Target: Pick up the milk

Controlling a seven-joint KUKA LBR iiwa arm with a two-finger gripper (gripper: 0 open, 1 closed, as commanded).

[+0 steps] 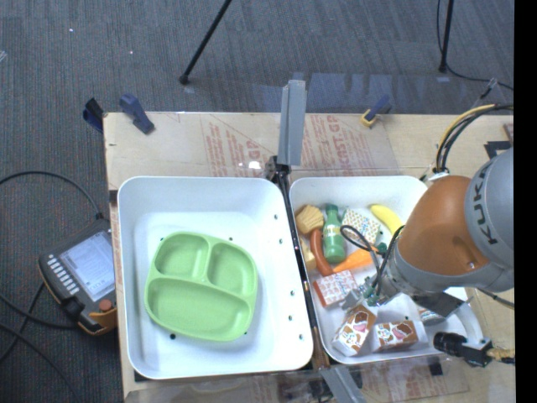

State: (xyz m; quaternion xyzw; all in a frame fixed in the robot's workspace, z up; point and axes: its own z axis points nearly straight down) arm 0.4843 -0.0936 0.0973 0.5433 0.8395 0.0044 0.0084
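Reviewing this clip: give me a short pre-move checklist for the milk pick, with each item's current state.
1. Milk carton located, front of the right bin: ok.
2. Carton free of the gripper: ok, the gripper sits just above and behind it.
3. Finger opening: cannot tell, the wrist hides it.
4. Space around the carton: not ok, a brown-labelled carton lies right beside it and a red-patterned box lies close behind.
5. Green plate in the left bin out of the way: ok.
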